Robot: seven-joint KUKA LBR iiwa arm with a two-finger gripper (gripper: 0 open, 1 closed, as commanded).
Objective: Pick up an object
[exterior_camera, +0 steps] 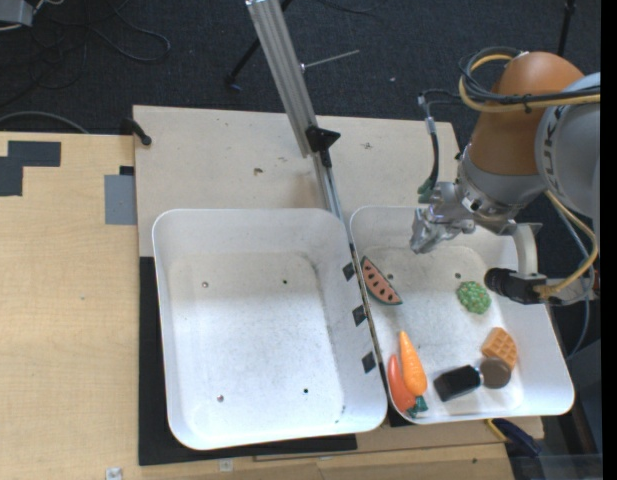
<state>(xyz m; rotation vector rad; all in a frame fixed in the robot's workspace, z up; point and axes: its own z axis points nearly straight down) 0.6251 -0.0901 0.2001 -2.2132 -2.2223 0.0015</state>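
Note:
My gripper (426, 238) hangs over the far part of the right bin (548, 398), pointing down with nothing visible between its fingers. In that bin lie a watermelon slice (381, 281) near the left wall, a green lumpy piece (474, 297) to the right, an orange carrot (411, 363) with a red piece beside it at the front left, a black block (456, 382), and a waffle-like piece (499, 347) over a brown round piece (495, 372). The gripper stands above and to the right of the watermelon slice, apart from it.
The left bin (188, 268) sits beside the right one, with black clips along the shared wall. A slanted aluminium bar (288, 68) rises behind the bins. A black cable part (513, 284) sticks out at the right bin's far right edge.

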